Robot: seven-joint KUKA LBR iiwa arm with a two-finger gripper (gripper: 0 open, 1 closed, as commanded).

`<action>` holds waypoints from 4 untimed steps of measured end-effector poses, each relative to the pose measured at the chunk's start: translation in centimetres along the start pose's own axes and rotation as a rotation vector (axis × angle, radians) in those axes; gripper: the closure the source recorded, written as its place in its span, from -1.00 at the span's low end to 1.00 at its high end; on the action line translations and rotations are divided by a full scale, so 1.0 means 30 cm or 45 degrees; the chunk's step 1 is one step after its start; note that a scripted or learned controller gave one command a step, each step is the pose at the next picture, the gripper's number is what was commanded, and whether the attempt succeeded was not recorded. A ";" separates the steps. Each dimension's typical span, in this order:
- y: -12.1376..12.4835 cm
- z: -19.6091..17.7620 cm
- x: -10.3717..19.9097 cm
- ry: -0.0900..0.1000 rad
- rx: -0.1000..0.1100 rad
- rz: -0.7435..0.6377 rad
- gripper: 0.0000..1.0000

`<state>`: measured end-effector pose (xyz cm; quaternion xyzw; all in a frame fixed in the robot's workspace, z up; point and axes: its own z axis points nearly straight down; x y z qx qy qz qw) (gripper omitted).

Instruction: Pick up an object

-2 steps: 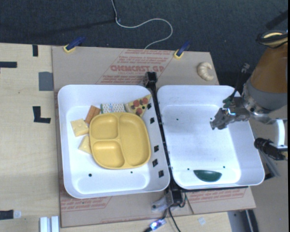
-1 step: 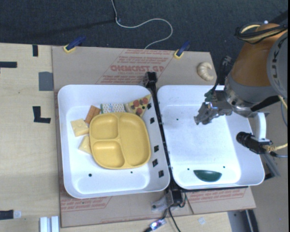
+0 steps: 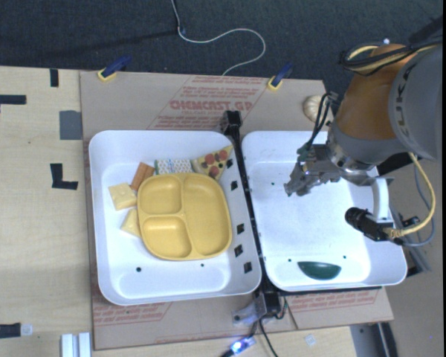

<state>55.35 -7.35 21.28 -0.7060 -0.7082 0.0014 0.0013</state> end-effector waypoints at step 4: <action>-0.033 -0.032 -0.013 -0.001 -0.001 0.004 1.00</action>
